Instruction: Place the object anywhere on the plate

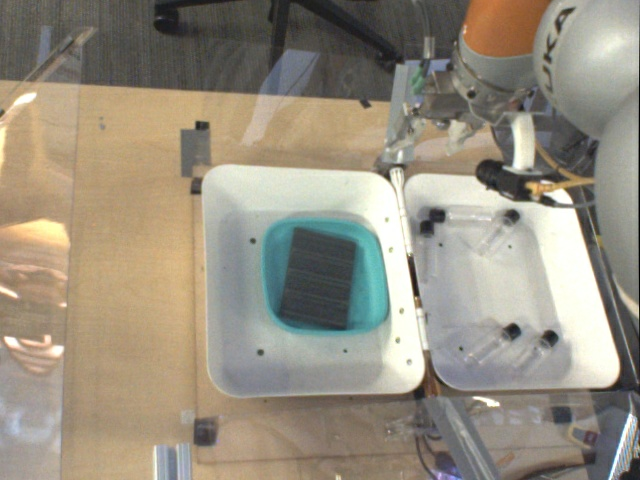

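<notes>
The gripper (415, 133) is hanging above the far edge of the bench, just beyond the seam where the two bins meet. Whether it is spread or pressed together cannot be told from the camera view; nothing is showing between its tips.

The arm (560, 28) is reaching in from the right, with its orange band (505, 8) sitting above the wrist and the wrist tilting down and leftward toward the bins. A black cable (515, 180) is trailing from the wrist over the far rim of the right bin (590, 298).

The dark ribbed block (318, 278) is lying flat on the teal plate (375, 303), fully inside the plate's rim and turned slightly off square. The plate is resting in the middle of the left bin (230, 298).

Judgement: the placement is looking complete, since the block is sitting on the plate and standing well apart from the gripper. What is remaining, if anything, is clearing the arm from the bins.

Four clear vials with black caps (500, 340) are lying scattered in the right bin, two near the far side and two near the front.
</notes>
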`<state>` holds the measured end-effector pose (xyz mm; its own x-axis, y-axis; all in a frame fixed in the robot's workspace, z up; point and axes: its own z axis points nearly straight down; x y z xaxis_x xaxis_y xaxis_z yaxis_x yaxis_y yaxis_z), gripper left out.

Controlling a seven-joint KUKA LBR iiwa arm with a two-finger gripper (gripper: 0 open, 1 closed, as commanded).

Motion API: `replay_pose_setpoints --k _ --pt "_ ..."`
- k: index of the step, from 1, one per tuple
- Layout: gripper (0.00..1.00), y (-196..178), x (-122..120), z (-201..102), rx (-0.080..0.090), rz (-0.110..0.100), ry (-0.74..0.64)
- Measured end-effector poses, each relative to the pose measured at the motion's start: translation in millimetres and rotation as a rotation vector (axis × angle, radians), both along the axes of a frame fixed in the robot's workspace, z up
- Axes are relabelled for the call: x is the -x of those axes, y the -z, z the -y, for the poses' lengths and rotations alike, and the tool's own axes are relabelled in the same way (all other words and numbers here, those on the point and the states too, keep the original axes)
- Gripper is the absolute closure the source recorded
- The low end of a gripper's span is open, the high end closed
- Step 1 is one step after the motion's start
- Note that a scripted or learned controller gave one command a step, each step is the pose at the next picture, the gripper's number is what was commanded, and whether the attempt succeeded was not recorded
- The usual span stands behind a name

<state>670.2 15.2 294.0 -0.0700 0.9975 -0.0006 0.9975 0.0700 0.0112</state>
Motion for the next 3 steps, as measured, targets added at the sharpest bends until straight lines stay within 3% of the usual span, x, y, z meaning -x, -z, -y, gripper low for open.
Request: replay_pose_setpoints --k 1,3 --pt "0.0 -142.2 0.1 23.4 -0.001 0.006 0.152" --pt "0.0 -142.4 56.0 153.8 -0.001 0.001 0.478"
